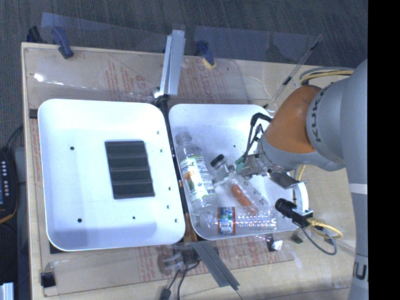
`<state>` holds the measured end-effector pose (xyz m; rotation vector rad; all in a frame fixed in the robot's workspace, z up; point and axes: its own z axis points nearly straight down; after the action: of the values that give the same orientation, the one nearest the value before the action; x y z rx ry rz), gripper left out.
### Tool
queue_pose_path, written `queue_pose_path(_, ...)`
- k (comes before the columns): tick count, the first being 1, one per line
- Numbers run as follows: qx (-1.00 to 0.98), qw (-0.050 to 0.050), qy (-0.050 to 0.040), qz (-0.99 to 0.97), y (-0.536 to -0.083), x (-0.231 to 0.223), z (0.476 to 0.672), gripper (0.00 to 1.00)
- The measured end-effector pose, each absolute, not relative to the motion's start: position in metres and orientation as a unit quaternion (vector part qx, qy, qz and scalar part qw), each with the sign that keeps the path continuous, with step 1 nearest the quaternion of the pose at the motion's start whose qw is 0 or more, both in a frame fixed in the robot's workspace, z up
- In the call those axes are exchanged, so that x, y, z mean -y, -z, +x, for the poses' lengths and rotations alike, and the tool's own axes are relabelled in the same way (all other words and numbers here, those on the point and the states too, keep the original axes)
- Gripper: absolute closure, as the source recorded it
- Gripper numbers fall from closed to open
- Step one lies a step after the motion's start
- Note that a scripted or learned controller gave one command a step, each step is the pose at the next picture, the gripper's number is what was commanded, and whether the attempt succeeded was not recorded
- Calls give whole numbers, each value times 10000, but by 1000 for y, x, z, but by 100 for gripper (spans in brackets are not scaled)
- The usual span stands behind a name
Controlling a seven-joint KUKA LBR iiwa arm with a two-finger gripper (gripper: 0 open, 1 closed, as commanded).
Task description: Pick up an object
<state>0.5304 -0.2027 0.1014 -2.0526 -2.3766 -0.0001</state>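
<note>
White left bin (62, 167) holds a black ridged block (129, 169); right bin (206, 114) holds clear bottles (192, 170). Gripper (245, 165) above them, finger state unclear.

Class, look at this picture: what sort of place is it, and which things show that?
Probably a robotics lab bench for grasping trials: a grey arm with an orange band reaches over two shallow white bins, one holding a clear plastic bottle among clutter.

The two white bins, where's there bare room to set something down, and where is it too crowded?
The left bin has bare floor all around the dark ridged block at its middle. In the right bin, the far strip above the clear bottle is bare. Its near half is crowded: bottle, small can, orange item, with the gripper over them.
</note>
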Motion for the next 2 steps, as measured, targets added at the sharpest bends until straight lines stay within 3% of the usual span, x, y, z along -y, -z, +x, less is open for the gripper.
queue_pose_path(1,8071,-108,-8,-5903,-119,182,515,0)
queue_pose_path(2,7858,-66,39,-6184,-98,201,512,0)
